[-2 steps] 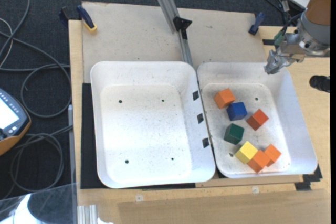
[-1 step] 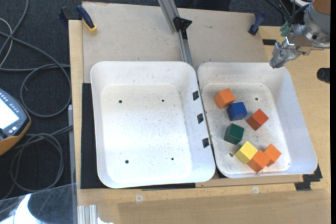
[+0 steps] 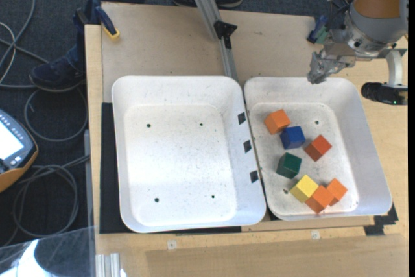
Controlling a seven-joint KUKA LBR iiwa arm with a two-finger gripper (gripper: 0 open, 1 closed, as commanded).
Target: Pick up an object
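Two white bins side by side on bench. Left bin bare. Right bin holds blocks: orange block near far-left corner, blue block, green block, yellow block, red block, two orange blocks at near edge. Gripper over far rim, nothing between fingers; spread cannot tell.
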